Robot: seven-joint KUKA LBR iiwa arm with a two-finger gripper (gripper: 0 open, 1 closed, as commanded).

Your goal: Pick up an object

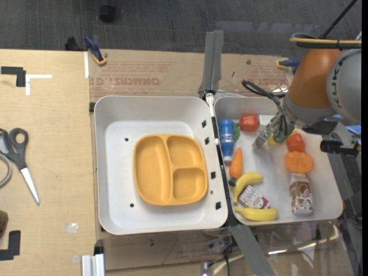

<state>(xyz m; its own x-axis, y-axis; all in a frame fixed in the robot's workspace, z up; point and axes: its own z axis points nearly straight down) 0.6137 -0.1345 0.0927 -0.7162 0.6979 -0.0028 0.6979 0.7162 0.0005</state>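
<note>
Status: pick not done yet, judging by layout. Grey KUKA arm w/ orange band reaches in from the right, two-finger gripper (268, 135) down inside the right shallow white plastic bin (322, 211), upper-middle area. Fingers look metallic, splayed a bit apart, tips pointing down-left toward bin floor; nothing visible between them, so I'd call it open and empty, though the view is small and slanted, not 100% sure. Candidates in the right bin: small red tomato-like toy (249, 122) just left of the gripper, closest thing to the tips; a green bit (280, 135) right beside the fingers, partly hidden, can't ID it; red round toy (295, 142) and orange round fruit toy (299, 163) to the right of the tips; blue cylindrical can (227, 132) and orange carrot toy (236, 162) along the left wall; two yellow bananas (247, 183) (257, 214) w/ a small red-white packet (253, 198) between them near the front; brown-white carton (301, 197) front right. All appear to rest on the bin floor, none lifted. Left white bin (109, 211) holds a yellow three-compartment plastic plate (171, 169), untouched. Which obj is the target: can't tell; tomato or the green piece most likely given proximity. Left to do: close on something, lift clear of bin. Risk imo: clutter near the tips, could pinch 2 items or slip off a round one.
</note>
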